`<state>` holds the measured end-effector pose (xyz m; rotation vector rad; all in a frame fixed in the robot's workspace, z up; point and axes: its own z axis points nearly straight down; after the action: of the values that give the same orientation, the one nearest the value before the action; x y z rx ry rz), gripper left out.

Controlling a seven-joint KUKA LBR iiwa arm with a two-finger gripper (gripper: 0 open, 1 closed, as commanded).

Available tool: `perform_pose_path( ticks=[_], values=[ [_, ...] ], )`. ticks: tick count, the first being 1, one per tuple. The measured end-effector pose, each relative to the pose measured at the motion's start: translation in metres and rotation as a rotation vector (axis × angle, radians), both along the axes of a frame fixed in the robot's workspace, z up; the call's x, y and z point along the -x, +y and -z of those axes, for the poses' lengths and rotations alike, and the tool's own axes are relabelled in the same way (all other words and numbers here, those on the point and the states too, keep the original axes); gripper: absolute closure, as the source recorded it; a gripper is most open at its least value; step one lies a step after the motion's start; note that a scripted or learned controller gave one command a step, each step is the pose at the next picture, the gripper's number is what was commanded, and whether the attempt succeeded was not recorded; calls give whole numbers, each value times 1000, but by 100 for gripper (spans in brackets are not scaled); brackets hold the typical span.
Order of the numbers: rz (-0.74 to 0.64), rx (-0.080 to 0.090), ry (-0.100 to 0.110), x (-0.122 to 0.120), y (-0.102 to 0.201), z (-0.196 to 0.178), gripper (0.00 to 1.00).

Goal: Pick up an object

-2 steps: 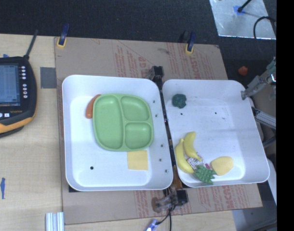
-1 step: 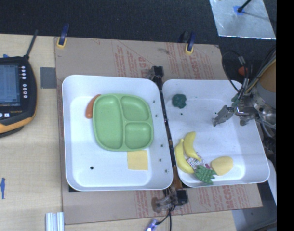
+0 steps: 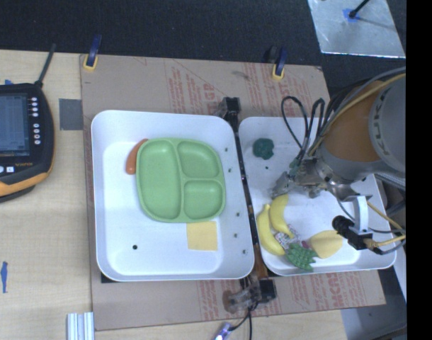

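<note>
Two bins: left bin (image 3: 106,190) and right bin (image 3: 375,264) stand side by side on the surface (image 3: 32,261), edges almost touching, so goods in either are within the arm's reach.
Near items, right bin: two bananas (image 3: 271,225) lie curved along the bin's left wall; a green leafy piece (image 3: 299,256) touches their lower end; a yellow lemon-like piece (image 3: 326,243) lies just beside it. All are crowded toward the near corner, which would make a clean single grasp harder, in my judgement.
Near item, left bin: a yellow square (image 3: 202,236) lies flat, just below the tray.
Middle, left bin: a green divided tray (image 3: 180,179) sits flat; an orange piece (image 3: 132,158) is tucked at its left edge, partly hidden.
Tool: the tool (image 3: 297,179) is low over the right bin's middle, above the bananas. Whether it is spread or pressed together cannot be told; nothing is seen pinched in it.
Arm: the grey and orange arm (image 3: 365,129) comes in from the right and covers the bin's far right part.
Far item, right bin: a small dark green piece (image 3: 263,147) lies alone, well apart from the others.
Task thing: likeliest candidates are the bananas, nearest the tool; none lifted yet.
Far left: a handheld control pad (image 3: 14,144) rests on the surface, clear of the bins.
</note>
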<state>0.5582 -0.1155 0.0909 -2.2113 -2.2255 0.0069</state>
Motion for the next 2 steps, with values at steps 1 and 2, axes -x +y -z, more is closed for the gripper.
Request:
perform_pose_path(
  ticks=[1, 2],
  values=[
    [-2, 2, 1, 0, -1, -10, 100],
    [-3, 2, 2, 0, -1, -10, 0]
  ],
)
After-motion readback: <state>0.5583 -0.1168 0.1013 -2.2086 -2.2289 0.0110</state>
